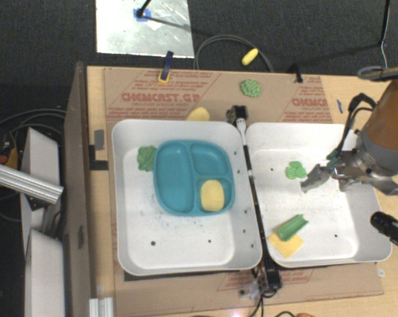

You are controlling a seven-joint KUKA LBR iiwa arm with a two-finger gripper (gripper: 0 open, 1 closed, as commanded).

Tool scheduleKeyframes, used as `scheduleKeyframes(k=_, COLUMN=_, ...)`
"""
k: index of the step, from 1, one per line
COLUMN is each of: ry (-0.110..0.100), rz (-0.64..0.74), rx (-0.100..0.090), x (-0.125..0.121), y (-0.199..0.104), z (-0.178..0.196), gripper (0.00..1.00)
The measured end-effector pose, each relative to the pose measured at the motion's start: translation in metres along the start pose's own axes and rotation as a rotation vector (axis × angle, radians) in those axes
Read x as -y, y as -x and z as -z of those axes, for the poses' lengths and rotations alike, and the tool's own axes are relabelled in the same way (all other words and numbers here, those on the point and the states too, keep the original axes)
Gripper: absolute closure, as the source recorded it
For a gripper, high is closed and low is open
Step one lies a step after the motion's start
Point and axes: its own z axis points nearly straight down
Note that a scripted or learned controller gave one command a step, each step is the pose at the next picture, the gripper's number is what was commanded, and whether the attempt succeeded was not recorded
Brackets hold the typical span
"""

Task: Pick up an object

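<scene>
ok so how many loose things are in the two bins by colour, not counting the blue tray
green: 3 (leafy piece in the left bin, round piece and long piece in the right bin)
yellow: 2 (lump on the tray, flat piece in the right bin)
total: 5

A dark carpeted floor [40, 38] surrounds the bench [185, 91], whose top is covered by brown cardboard printed with red lettering. Beyond the bench's far edge a shiny metal sheet [144, 18] lies flat on the floor, catching the light, with a small blue piece on it. Black cables [222, 41] loop across the floor near the far edge. At the left, more dark cables lie beside a white box [43, 197] and a silver metal bar [24, 182].
</scene>
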Motion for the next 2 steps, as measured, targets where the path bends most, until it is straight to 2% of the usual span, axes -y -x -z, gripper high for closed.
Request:
scheduleKeyframes(k=1, ry=-0.007, rz=-0.003, rx=-0.001, x=0.004, y=0.0, z=-0.071, gripper=0.0)
scheduleKeyframes(k=2, ry=-0.003, rz=-0.003, rx=0.0, x=0.013, y=-0.012, z=-0.165, gripper=0.0)
